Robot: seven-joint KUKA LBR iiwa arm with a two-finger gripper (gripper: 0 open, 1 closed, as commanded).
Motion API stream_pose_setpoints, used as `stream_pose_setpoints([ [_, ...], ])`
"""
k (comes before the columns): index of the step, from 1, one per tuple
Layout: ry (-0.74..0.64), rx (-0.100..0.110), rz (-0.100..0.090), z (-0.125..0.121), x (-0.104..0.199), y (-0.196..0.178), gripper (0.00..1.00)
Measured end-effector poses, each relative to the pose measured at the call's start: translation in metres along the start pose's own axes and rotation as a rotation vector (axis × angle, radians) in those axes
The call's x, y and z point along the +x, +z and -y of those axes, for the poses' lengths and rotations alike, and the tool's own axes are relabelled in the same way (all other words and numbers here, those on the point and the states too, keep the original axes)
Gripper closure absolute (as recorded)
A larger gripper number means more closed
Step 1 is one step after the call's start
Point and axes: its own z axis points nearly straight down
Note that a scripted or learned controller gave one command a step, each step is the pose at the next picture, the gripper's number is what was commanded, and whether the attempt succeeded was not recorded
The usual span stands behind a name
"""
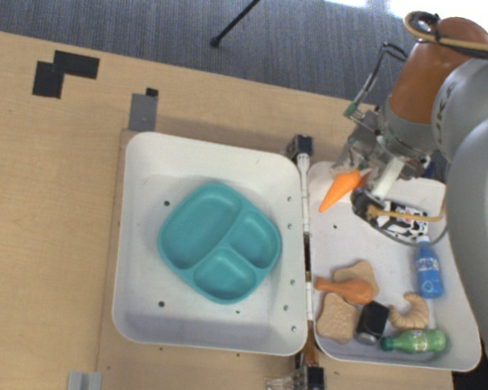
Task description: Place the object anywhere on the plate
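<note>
A teal plate (220, 240) with three compartments lies in the left white bin (133, 309). My gripper (362, 172) hangs over the far left corner of the right bin (465, 351). It is shut on the thick end of an orange carrot (339, 190). The carrot tilts down to the left, its tip near the divider between the bins and to the right of the plate.
The right bin holds a black-and-white spotted item (400, 221), a blue bottle (429, 272), a drumstick (348, 290), a bread piece (336, 318), a black can (372, 320), a croissant (414, 311) and a green bottle (413, 341).
</note>
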Motion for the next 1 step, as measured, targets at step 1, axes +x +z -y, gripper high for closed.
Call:
stream_pose_setpoints([
  [1,0.011,0.005,-0.005,0.0764,0.0569,0.0002,1.00],
])
